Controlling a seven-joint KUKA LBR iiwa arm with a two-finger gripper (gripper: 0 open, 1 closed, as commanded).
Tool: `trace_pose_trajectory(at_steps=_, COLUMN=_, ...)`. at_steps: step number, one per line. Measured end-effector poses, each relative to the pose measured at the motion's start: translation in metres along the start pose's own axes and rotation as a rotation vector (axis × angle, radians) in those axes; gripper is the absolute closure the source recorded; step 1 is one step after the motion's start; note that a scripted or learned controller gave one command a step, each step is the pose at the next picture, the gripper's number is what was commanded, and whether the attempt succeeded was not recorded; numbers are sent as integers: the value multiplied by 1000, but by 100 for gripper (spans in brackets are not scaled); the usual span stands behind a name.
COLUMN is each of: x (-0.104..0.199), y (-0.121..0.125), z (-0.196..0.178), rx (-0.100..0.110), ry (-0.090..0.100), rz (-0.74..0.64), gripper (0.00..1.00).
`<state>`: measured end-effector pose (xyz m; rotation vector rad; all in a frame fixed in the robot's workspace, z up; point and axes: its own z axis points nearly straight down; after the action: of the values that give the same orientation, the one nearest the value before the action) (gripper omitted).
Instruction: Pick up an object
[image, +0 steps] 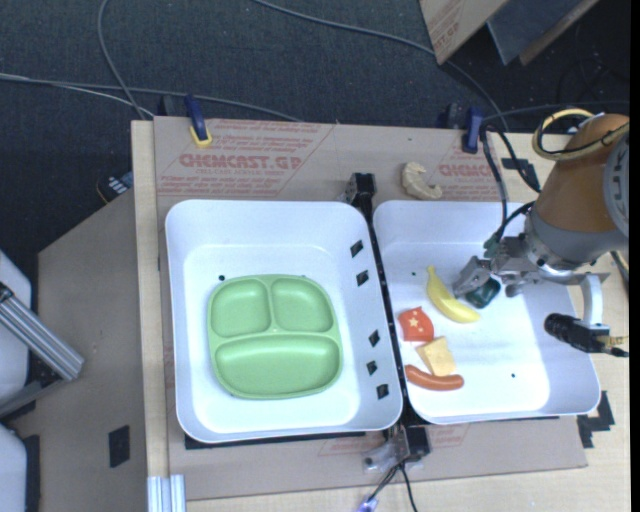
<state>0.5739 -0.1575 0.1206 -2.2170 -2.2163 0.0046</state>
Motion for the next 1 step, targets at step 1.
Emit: trace_pose_trajectory(at_steps=1, x=0, y=2, z=-15, rx=-8, ry=-2, rz=0, gripper=100)
